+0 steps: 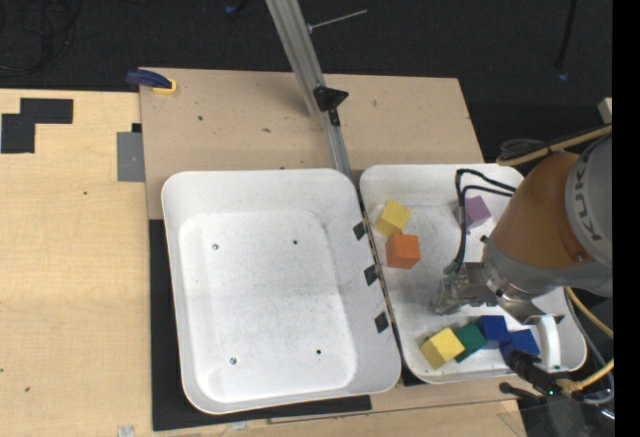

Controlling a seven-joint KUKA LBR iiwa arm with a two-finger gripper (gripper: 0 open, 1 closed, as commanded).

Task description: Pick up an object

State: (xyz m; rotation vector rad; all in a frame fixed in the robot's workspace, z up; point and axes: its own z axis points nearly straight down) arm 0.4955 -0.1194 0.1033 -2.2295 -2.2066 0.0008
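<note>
I have the tool (452,293) down inside the right bin (420,187), near the middle of its floor, but I cannot tell its state from here. An orange block (402,250) and a yellow block (393,217) lie by the bin's left wall. Another yellow block (441,346), a green one (470,338) and a blue one (495,329) cluster at its near edge, and a purple block (478,210) sits toward its far right corner.

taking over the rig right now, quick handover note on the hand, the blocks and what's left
Hand: low in the right white bin, over bare floor; nothing seen between its fingers.
Things, all in the right bin: yellow cube and orange cube near the divider; purple block partly behind the arm; yellow block, green block and blue blocks clustered at the near edge.
Done: no pick evident.
Left: grasp and lift one object.
</note>
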